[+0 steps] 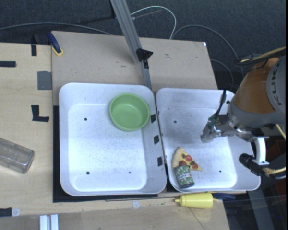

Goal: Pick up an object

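Observation:
A pizza slice toy [186, 158] and a small green can [185, 177] lie near the front left corner of the right bin [192, 104]. A green bowl [129, 111] sits at the back right of the left bin [77, 143]. A yellow mustard bottle [198, 200] lies on the bench just in front of the right bin. My gripper [210, 133] hangs over the right side of the right bin, to the right of and slightly behind the pizza slice, apart from it. I see nothing between its fingers.
A clear plastic container [9, 154] lies on the bench far left. A grey metal pole [129, 28] slants down to the bins' back edge. Cables run across the back right. The arm's grey body [259, 104] covers the right bin's right rim.

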{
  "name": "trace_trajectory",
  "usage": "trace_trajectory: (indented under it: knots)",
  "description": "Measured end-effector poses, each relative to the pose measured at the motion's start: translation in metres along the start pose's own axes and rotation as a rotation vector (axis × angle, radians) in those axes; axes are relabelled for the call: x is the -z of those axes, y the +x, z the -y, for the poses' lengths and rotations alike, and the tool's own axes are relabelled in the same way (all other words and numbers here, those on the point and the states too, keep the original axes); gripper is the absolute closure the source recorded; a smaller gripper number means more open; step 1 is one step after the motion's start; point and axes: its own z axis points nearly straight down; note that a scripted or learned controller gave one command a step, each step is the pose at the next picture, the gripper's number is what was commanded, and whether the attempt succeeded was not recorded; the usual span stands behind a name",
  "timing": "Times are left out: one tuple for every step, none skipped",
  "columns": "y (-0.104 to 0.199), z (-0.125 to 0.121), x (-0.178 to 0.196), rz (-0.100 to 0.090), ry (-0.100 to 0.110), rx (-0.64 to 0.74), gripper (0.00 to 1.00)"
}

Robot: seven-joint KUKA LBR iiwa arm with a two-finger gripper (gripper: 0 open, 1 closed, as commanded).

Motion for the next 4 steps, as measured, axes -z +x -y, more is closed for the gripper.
trace_trajectory:
  knots:
    - [-0.004, -0.007, 0.045, 0.001, -0.001, 0.001, 1.00]
    - [-0.004, -0.007, 0.069, 0.000, 0.001, 0.001, 1.00]
    - [0.043, -0.029, 0.072, -0.002, 0.003, 0.006, 1.00]
    - [0.096, -0.046, 0.080, -0.003, 0.003, 0.007, 1.00]
